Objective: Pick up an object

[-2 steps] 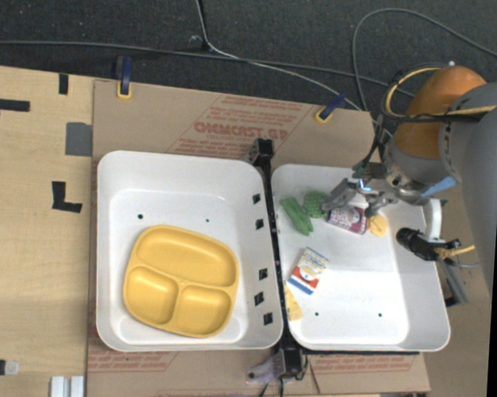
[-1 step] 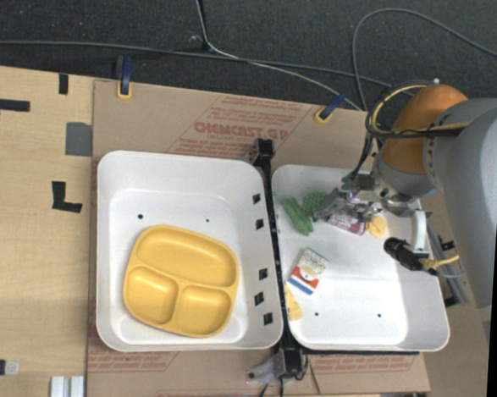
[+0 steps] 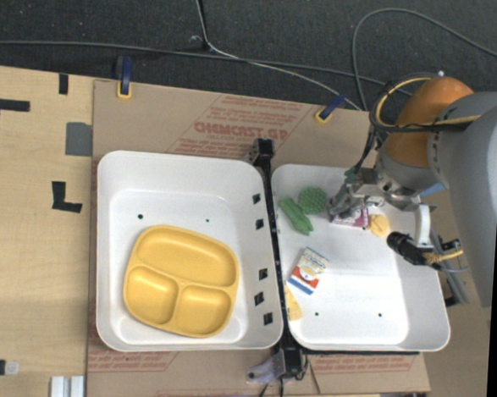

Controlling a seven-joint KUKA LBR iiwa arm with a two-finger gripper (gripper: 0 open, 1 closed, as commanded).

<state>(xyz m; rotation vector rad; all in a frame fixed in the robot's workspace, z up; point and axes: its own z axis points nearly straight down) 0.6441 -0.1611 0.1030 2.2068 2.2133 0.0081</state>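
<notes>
1. In the left bin [image 3: 111, 226], a yellow divided tray [image 3: 181, 279] is lying flat, taking up much of the floor; it looks like rigid, smooth plastic, light but broad, so a narrow tool would probably need to take it by its raised rim.
2. Just past the divider, in the right bin [image 3: 418, 324], a small yellowish piece [image 3: 293, 306] is sitting against the left wall, too small to identify.
3. A small white packet with blue and red print [image 3: 309, 270] is lying flat near the bin's middle; it seems light and thin, likely to slide, best pinched across its short edges.
4. Green leafy-looking pieces [image 3: 303, 207] are resting toward the bin's far left, one elongated, one rounder; they look soft and light, easiest to nip across the narrow body.
5. The tool [image 3: 348, 206] is hanging low over the far side of the right bin, just right of the green pieces, beside a small pinkish item [image 3: 363, 218] and a pale yellow one [image 3: 379, 225]; whether its fingers are apart or together, I cannot tell.
</notes>
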